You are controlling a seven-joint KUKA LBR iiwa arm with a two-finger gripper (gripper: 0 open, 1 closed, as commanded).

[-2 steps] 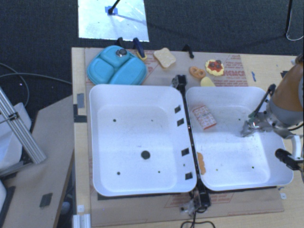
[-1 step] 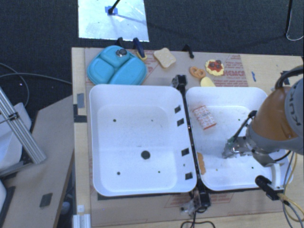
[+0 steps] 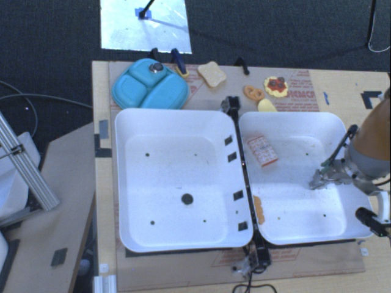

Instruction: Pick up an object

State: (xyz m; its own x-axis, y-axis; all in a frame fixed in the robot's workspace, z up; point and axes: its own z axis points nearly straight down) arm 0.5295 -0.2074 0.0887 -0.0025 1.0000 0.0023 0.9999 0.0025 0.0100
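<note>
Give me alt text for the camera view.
A grey arm reaches from the right, its gripper low in the right bin, apart from a small pink box there. The left bin sits alongside; a blue tray and toy foods lie behind.

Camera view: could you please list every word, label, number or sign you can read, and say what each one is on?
No text here can be read for certain.
Red lettering on the cardboard sheet behind the right bin: blurred, unreadable.
Red-and-white packet in the right bin: printed pattern, too small to read.
Blue marks on the bench: shapes, not legible characters.
</note>
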